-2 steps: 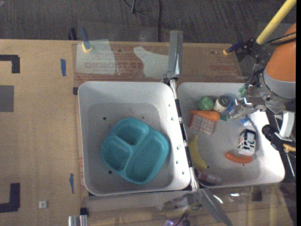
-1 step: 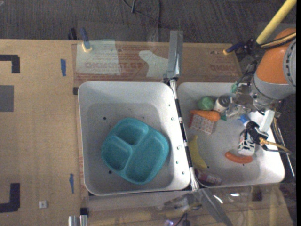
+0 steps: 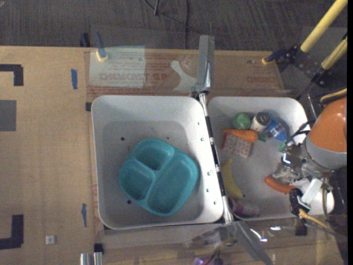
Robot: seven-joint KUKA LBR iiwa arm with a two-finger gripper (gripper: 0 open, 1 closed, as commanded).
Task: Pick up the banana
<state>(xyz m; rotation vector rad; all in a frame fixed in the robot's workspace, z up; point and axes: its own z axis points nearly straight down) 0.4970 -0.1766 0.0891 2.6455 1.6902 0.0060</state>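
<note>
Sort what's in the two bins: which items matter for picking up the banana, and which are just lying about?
Belongs to the job:
- banana, right bin, by its left wall
- gripper, over the right bin's right side

Just lying about:
- teal tray, left bin
- carrot
- green object
- bottle
- small box

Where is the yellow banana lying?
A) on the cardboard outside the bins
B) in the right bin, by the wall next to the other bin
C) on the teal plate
B: the banana lies in the right bin, against its left wall.
</note>
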